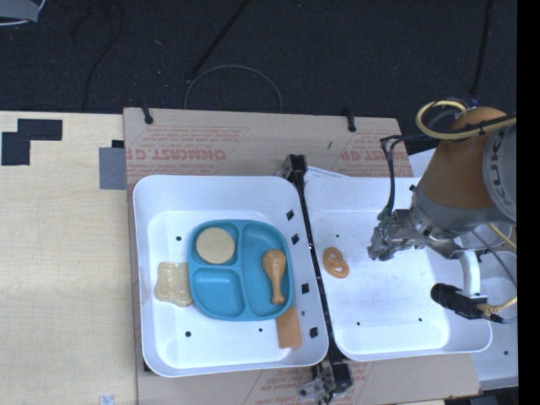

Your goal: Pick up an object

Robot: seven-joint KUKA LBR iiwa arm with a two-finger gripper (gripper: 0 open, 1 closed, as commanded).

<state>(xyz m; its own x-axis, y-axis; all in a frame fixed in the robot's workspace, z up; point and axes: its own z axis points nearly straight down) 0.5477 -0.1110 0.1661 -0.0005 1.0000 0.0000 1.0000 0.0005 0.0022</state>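
Sitting in the middle of the left bin (142, 226): a blue tray (221, 300) with three compartments, taken here as the marker for everything else.

Lying just left of the blue tray and touching its left edge: a pale cracker (173, 283).

Resting inside the tray's upper left compartment: a round tan biscuit (214, 245). Lying in the tray's long right compartment, knob end up and away from the camera's side: a drumstick (275, 275).

Poking out below the tray's lower right corner, touching or slightly tucked under it: a flat orange-brown strip (288, 327).

Lying right of the tray, past the black divider (305, 243) and so in the right bin (405, 344), level with the drumstick: a small brown pretzel (336, 262), alone on the white floor.

Hanging further right of the tray, near the pretzel but apart from it and slightly higher in the view: the gripper (384, 247), carrying nothing that can be seen. Not being possible to tell how wide it is standing, the tip being small and dark.

Reaching in from far right of the tray: the arm (460, 180), showing its orange band.
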